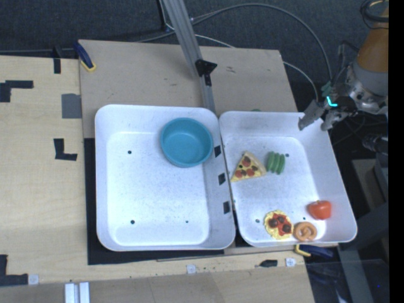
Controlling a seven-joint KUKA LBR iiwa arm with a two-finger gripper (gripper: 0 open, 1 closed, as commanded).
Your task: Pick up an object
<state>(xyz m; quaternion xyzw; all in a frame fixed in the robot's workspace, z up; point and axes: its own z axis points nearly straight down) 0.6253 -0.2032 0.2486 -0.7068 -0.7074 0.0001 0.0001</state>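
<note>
While the gripper [317,118], fingers apart, hovers, one blue bowl [186,142] fills the left bin [120,188]; five toy foods the right bin [328,163].

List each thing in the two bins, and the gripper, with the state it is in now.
blue bowl: upright, in the left bin
pizza slice: lying flat, right bin
green vegetable: lying beside the slice, apart
red piece: near the right wall
round pizza: flat, touching the pretzel
gripper: above the right bin's far corner, holding nothing
</note>
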